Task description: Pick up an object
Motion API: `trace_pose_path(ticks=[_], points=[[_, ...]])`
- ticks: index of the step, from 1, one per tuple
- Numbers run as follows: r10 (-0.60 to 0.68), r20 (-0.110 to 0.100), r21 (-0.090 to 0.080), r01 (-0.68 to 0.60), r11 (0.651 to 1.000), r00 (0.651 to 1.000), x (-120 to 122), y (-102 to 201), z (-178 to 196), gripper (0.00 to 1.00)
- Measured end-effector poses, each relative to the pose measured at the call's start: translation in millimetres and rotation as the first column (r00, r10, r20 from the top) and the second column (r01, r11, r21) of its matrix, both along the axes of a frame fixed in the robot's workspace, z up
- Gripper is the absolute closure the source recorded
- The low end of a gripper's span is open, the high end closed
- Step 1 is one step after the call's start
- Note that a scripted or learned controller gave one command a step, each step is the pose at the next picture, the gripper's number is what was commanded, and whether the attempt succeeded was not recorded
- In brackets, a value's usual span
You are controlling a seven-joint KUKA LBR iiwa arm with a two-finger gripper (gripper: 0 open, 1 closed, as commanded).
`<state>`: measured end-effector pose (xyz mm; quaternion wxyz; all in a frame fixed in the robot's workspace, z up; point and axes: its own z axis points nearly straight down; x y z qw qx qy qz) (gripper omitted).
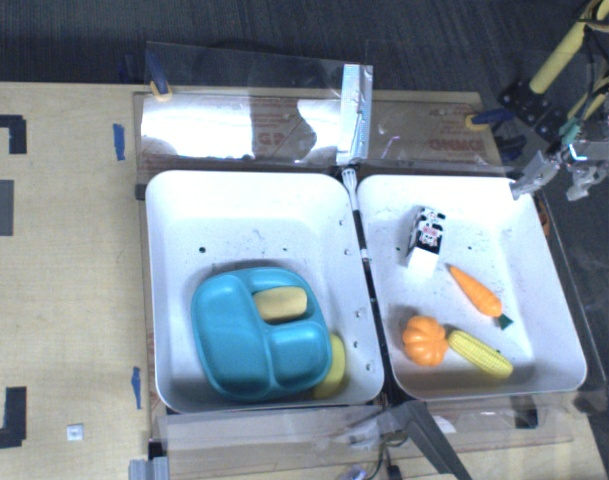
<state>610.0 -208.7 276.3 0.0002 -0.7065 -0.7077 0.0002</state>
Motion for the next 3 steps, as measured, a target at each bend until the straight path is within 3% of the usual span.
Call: trace_pose_path(ticks=[1, 2, 3], points=[[0.064, -0.005, 0.001, -0.064, 0.998, 0.998, -37.5, 24.7, -88.8, 0.0], [0.124, 0.006, -0.002, -0.124, 0.992, 0.992, -69.5, 48.8, -189.1, 0.0], [0.123, 0.013, -0.004, -0.123, 0.992, 0.992, -67.7, 48.8, -177.7, 1.0]])
